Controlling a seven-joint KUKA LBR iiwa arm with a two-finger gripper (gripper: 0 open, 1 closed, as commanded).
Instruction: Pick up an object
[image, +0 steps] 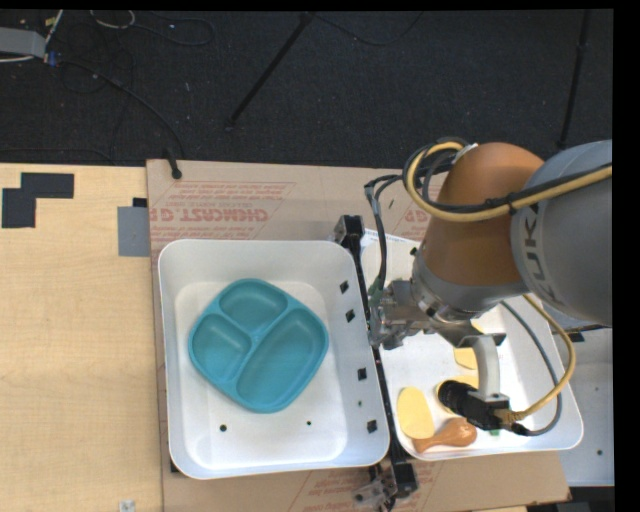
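- Your arm (478, 245) hung over the right bin (568, 430); I judge the step in hand was the reach.
- You could not tell if the jaws were released or clenched.
- A yellow piece (415, 408) and an orange piece (447, 436) lay at the bin's front; the next move needed a descent onto one.

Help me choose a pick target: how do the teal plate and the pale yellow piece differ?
Colour: the divided plate is teal; the oval piece is pale yellow.
Size: the divided plate covers much of the left bin; the oval piece in the right bin is far smaller.
Shape: the divided plate has three compartments; the oval piece looks plain.
Both lie flat on a white bin floor.
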